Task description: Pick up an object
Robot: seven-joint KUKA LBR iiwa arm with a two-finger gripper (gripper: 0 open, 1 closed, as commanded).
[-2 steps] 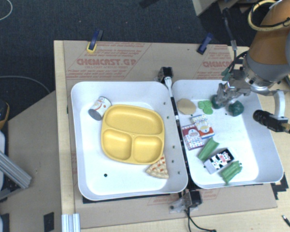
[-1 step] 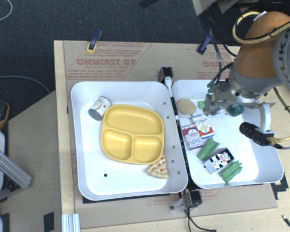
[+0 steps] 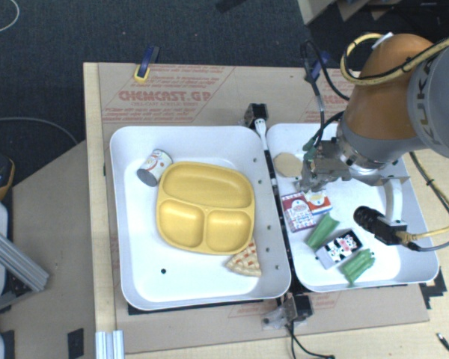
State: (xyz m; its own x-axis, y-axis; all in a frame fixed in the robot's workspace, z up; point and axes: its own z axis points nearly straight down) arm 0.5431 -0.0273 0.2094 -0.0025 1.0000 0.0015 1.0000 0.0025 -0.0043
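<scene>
Carton (image 3: 304,209), the little red-and-white one, is sitting flat in the right bin (image 3: 426,264), just below your hand (image 3: 312,179), so the coming move is looking like a short straight drop rather than a reach sideways. Its long axis is running roughly up-and-down the view with a slight tilt.

Sweeping from the left now: in the left bin (image 3: 127,200) a small cup (image 3: 154,167) is lying tipped on its side, grey mouth facing down-left, just beside the yellow divided plate (image 3: 206,208), which is looking like smooth moulded plastic with three wells. A waffle-textured wedge (image 3: 246,261) is touching the plate's lower right corner.

Crossing the divider, a flat tan disc (image 3: 286,164) is resting above the carton. Then the hand itself — you're hovering over the carton's top edge, and I cannot tell whether it is spread or closed; the wrist is covering it. Further right, two green sticks (image 3: 320,230) (image 3: 358,265) are flanking a black-and-white patterned box (image 3: 338,248), all lying slantwise and close together.
</scene>
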